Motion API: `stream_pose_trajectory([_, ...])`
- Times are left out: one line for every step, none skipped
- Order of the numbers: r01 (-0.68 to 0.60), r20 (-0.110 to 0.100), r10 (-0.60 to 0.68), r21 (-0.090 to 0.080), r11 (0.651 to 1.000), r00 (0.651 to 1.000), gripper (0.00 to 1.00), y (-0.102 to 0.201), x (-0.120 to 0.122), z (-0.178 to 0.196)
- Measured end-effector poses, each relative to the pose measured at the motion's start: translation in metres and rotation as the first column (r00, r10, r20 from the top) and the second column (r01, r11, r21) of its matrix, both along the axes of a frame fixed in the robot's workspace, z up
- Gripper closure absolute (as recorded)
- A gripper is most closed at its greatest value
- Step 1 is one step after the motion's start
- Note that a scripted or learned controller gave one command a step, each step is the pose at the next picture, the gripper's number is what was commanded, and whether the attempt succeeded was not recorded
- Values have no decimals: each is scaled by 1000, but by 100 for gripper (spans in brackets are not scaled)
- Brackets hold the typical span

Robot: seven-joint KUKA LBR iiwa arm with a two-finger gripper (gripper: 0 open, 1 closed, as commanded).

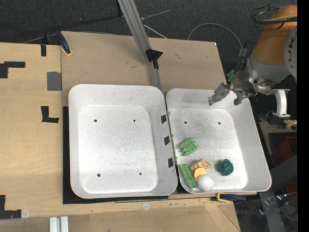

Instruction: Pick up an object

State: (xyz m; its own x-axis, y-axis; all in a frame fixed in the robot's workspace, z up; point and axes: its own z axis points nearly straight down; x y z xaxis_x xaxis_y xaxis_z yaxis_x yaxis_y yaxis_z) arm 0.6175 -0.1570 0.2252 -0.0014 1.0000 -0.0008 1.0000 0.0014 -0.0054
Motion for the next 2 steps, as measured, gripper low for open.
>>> stream_pose_trajectory([0,-1,0,0,1000,1000,0,2,-3,-44])
stream_pose_trajectory([0,-1,0,0,1000,1000,0,0,-9,-90])
